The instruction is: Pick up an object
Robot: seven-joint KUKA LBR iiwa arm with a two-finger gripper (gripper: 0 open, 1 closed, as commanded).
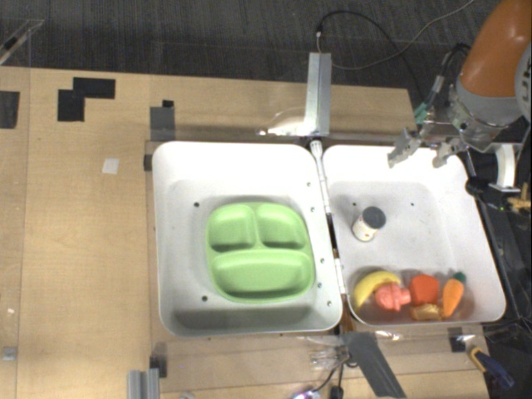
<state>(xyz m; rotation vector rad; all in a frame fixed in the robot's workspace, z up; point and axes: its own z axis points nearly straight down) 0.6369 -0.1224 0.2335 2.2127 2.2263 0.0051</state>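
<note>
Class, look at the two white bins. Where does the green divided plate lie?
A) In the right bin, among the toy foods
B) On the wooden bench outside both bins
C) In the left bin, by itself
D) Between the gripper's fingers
C: the green divided plate lies flat in the left bin, while the toy foods sit in the right bin.

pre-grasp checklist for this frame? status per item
1. Gripper carrying nothing: ok, the jaws stand apart with nothing between them.
2. Targets in reach: ok, toy banana, carrot and other toy food sit along the right bin's near wall.
3. Isolated pick available: ok, small cylinder lies alone mid-bin.
4. Toy food separable: not ok, the pieces are bunched and touching.
5. Left bin: ok, holds just the green divided plate.
</note>
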